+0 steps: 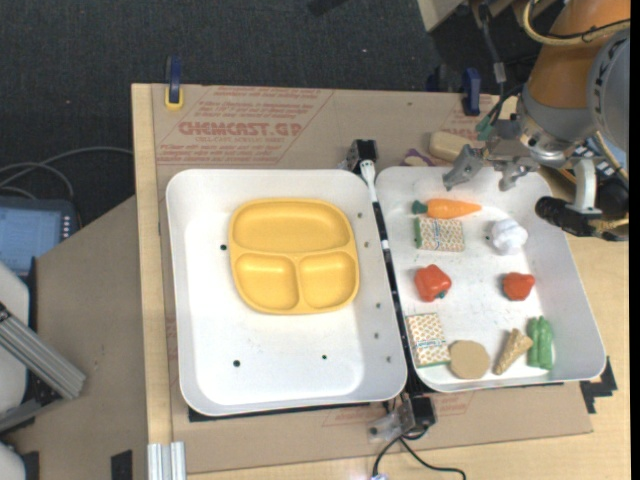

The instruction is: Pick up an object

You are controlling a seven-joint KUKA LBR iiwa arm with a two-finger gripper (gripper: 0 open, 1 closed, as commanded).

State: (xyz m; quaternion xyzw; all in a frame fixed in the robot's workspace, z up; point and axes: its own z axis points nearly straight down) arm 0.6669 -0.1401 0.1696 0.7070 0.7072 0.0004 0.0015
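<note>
My gripper [486,171] hangs over the far edge of the right bin [580,298], its two fingers spread apart with nothing between them. Just below it lies an orange carrot [452,208]. Further down the bin are a patterned cracker [441,235], a white crumpled object [506,235], a red pepper [432,282], a red strawberry-like piece [518,286], a second cracker [428,338], a round tan cookie [468,359], a cone-shaped wafer [514,349] and a green pepper [541,342].
The left bin [200,348] holds a yellow divided plate [294,254]. Both bins rest on a cardboard sheet [240,128]. A tan object [447,146] lies on the cardboard behind the right bin. Cables and a black fitting [362,153] sit at the bins' junction.
</note>
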